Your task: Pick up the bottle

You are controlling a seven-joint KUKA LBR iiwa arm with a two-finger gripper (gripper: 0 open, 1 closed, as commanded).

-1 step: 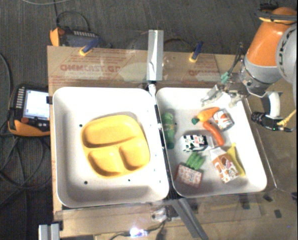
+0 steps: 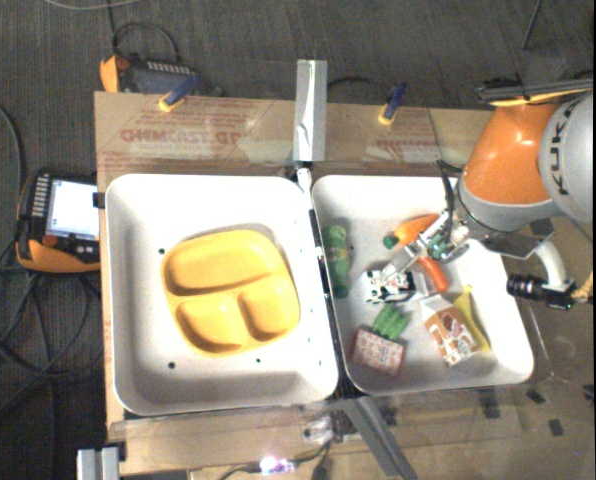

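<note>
The tool (image 2: 390, 283), its state impossible to tell, hangs low in the right bin (image 2: 513, 368) among clutter, just right of the green bottle (image 2: 336, 258) lying against the bin's left wall.

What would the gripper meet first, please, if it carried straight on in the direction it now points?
Probably the small black-and-white object lying in the right white bin: the gripper points down-left toward it, past the orange carrot-shaped toy. Depth is unclear from this slanted view, so it might meet the bin floor first.
</note>
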